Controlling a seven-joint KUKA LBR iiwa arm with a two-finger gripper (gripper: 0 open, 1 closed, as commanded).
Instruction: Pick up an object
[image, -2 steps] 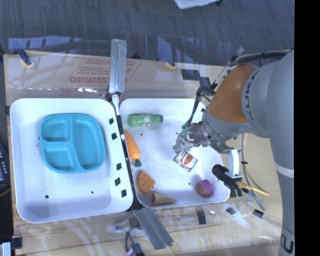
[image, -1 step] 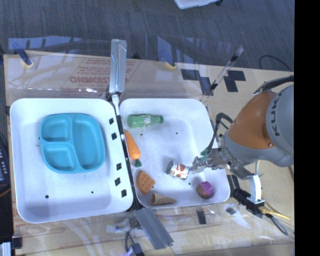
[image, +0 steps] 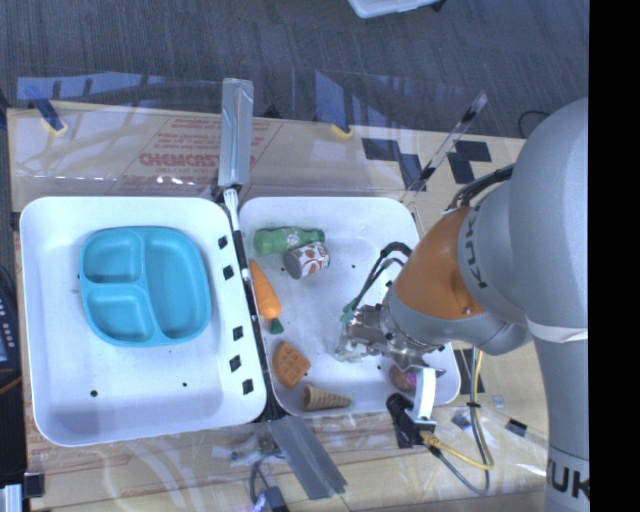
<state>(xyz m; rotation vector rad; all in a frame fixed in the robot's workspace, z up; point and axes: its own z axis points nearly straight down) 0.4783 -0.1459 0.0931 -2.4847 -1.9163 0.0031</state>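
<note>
- Camera view: the gripper (image: 356, 335) is low in the right bin (image: 345, 215); whether it is released or clenched cannot be told.
- Left of the gripper in that bin lie a carrot (image: 265, 290), waffle (image: 290, 363) and cone (image: 326, 399).
- Up-left of the gripper are a green bottle (image: 286, 240) and a can (image: 307, 260).
- The left bin (image: 60, 400) holds a blue divided plate (image: 145, 284).

A dark grey ribbed floor (image: 150, 40) runs across the top of the view, with a pale object (image: 395, 6) lying at its upper edge. Below it sits a light wooden bench (image: 120, 140) with red printed lettering (image: 178, 158), covered by clear, glare-streaked sheeting. Blue tape (image: 45, 112) marks its corners, and black tape pieces (image: 470, 155) lie toward the right.
</note>
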